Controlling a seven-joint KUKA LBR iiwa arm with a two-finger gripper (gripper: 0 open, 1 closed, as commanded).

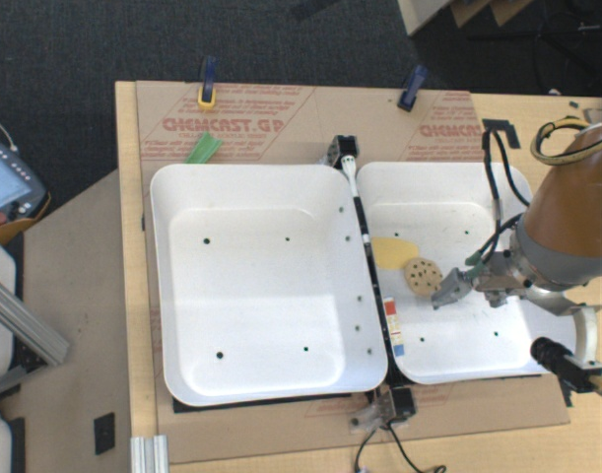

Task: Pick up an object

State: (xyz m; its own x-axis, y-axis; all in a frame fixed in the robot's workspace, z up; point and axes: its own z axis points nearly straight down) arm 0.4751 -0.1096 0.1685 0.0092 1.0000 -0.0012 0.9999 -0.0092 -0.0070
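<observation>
Hovering low in the right bin (pixel 448 363), my pincer (pixel 448 292) sits just right of the round tan spotted disc (pixel 421 275), which lies beside a yellow piece (pixel 392 252) near the divider, though I cannot tell how wide I stand.

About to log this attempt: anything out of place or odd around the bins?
One thing: a green object lies on the bench outside the left bin, near the yellow clamp. Nothing looks spilled or damaged.
</observation>
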